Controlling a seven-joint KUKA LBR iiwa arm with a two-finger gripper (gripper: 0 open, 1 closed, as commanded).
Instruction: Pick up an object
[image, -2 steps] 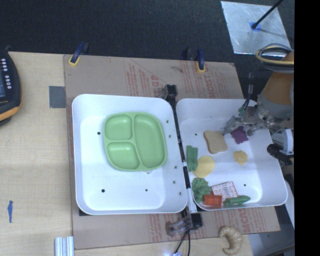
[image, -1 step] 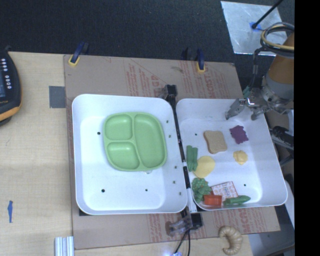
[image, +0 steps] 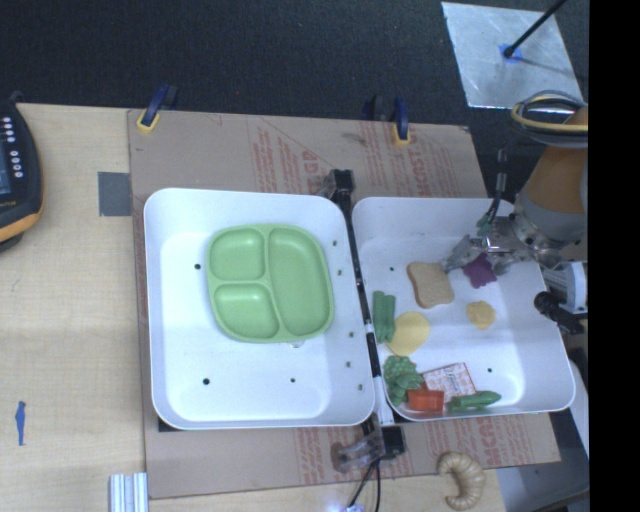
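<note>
Arm comes in from the right, orange band above the wrist at the far right edge. Hand (image: 480, 262) is low over the far part of the right bin (image: 520, 385), metal fingers splayed either side of a small purple object (image: 479, 271). The purple piece sits right at the fingertips, but whether it is truly clamped or the fingers are just around it can't be told from this angle.

Other stuff in the right bin: tan bread slice (image: 431, 285) just left of the hand, small yellow lump (image: 481, 314) near side of the hand, yellow lemon-like piece (image: 410, 331) by the left wall, green strip (image: 383, 307) touching that wall area. Near edge: leafy green piece (image: 401, 375), red piece (image: 425, 401), red-and-white packet (image: 451, 380), green pod (image: 472, 402).

Left bin (image: 180, 390) holds a green three-compartment plate (image: 270, 282), lying flat. Croissant-shaped item (image: 463, 477) lies on the bench outside the bins, near side.
</note>
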